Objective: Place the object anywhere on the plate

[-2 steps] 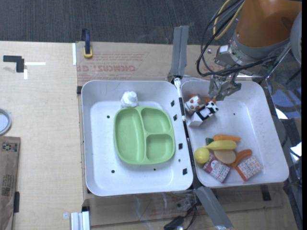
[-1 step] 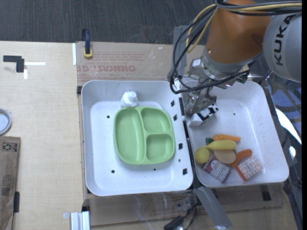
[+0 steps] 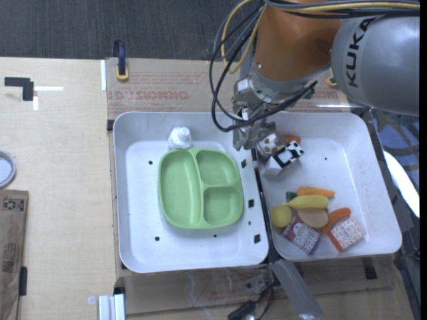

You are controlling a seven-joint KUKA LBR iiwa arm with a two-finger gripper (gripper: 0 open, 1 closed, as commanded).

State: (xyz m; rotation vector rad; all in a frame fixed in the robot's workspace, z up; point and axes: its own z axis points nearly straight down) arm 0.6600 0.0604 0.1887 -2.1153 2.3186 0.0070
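Note:
A green three-compartment plate [image 3: 200, 188] lies in the middle of the left bin [image 3: 133, 199], and nothing rests on it. My gripper [image 3: 252, 137] hangs over the divider between the two bins, at their far end, just past the plate's far right corner. Right beside it in the right bin are a small red-and-white toy [image 3: 270, 143] and a black-and-white toy [image 3: 288, 155]; whether either one touches the gripper is unclear. A small white object [image 3: 179, 137] sits in the left bin against the plate's far edge.
The right bin [image 3: 360, 179] holds several toy foods at its near side: a banana [image 3: 307, 202], a lemon [image 3: 281, 215], carrots [image 3: 337, 215] and small packets [image 3: 301, 235]. Cables loop from the arm's orange wrist band [image 3: 290, 32] above the bins.

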